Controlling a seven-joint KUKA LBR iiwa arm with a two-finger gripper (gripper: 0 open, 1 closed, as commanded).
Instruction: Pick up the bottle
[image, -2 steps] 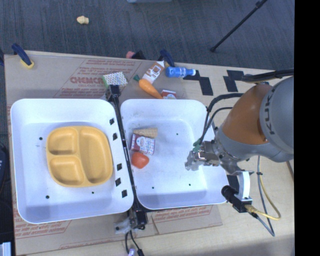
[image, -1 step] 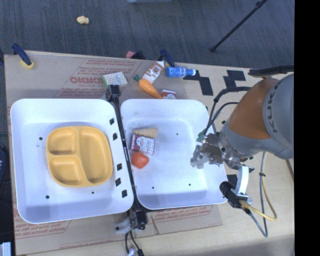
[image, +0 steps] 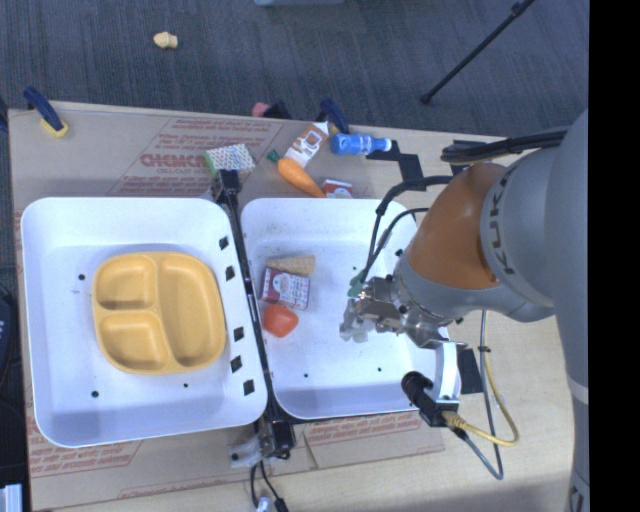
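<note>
The bench is a cardboard-covered top (image: 170, 150) bearing 2 white bins, with dark carpet (image: 300, 50) beyond. The bottle (image: 360, 145) lies on the cardboard behind the right bin (image: 330, 390), beside a carrot (image: 298, 177). The gripper (image: 357, 318) hangs over the right bin; whether it is apart or together cannot be told. A yellow divided plate (image: 158, 310) sits in the left bin (image: 60, 400).

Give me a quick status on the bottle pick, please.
Gripper low in right bin, nothing seen held. Bottle outside on the cardboard beyond the bins, untouched.
</note>
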